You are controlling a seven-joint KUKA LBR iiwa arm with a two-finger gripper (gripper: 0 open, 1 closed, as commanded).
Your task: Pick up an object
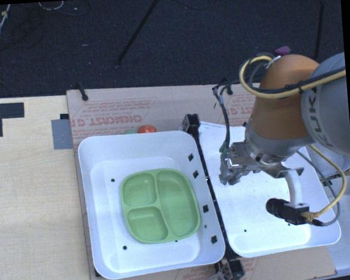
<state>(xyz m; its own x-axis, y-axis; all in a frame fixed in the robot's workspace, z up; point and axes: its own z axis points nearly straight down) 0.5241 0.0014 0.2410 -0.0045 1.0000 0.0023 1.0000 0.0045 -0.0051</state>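
Green divided plate (160,205) fills left bin (99,172); jaws (229,175), state unclear, hover near right bin's (273,237) left edge.

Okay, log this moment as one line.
arm: over right bin | gripper: near divider | green tray: left bin, untouched

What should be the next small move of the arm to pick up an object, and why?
Probably shift the tool toward the left bin. The tool hangs over the right bin, near the divider, with no object seen beneath it, while the green divided plate lies flat in the left bin, the only clear thing to pick there.
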